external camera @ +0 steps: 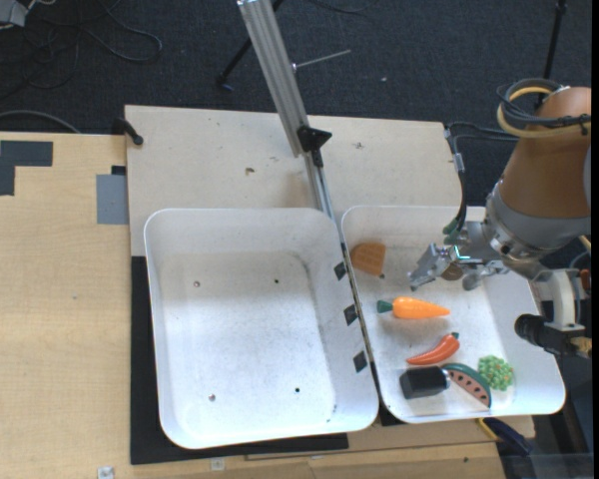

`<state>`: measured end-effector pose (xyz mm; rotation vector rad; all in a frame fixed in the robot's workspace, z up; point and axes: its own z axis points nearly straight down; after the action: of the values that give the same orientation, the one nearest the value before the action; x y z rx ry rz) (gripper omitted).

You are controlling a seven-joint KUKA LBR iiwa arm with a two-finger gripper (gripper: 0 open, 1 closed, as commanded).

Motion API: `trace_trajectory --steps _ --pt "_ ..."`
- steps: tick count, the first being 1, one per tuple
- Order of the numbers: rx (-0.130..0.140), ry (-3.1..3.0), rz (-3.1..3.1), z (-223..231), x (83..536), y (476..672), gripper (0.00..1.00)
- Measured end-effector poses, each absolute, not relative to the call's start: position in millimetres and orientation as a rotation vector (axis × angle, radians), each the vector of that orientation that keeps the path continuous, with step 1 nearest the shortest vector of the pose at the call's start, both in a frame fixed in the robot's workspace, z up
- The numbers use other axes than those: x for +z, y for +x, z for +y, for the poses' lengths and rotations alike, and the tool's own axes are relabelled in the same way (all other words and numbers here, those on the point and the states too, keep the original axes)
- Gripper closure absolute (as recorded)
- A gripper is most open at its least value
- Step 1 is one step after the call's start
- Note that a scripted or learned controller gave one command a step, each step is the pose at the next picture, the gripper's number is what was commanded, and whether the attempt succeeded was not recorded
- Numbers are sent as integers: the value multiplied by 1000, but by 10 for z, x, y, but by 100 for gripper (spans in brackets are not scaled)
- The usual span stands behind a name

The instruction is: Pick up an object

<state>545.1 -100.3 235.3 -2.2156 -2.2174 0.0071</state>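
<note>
Above the right bin [539,392], the gripper [426,270] is seen near a carrot [420,309]. Its fingers are spread; nothing is held.

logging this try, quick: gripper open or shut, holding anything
gripper: above the right bin, between the brown piece and the toy carrot; open or shut cannot be told; nothing seen held.
</note>
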Motion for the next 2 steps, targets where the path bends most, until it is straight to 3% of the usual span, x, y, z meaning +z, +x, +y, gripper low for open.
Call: trace_trajectory --steps 1,2 --pt "2 -2223 -2217 -1019 2377 5457 0" --pt "7 -2218 -2216 -975 1934 5473 0"
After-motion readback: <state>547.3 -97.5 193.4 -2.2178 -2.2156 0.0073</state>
